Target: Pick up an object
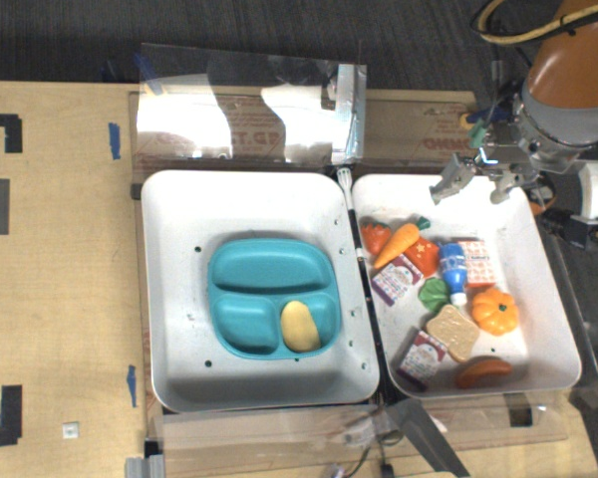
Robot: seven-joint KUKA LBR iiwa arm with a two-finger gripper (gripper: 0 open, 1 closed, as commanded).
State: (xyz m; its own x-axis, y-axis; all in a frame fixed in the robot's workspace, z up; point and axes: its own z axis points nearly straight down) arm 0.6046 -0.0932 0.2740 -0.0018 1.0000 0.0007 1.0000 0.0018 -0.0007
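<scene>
Spanning a tan bench (pixel 50 267) on dark floor: left bin (pixel 169 207) with teal tray (pixel 269 292) holding potato (pixel 300 325); right bin (pixel 553 312) with carrot (pixel 399 243), pumpkin (pixel 494 309), bottle (pixel 452 267). Hovering at right bin's far edge: jaws (pixel 475 180) spread, empty. Arm cropped; packets' print unreadable.

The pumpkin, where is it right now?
The pumpkin lies in the right bin, near its right wall, just right of the blue bottle and above the bread slice.
</scene>
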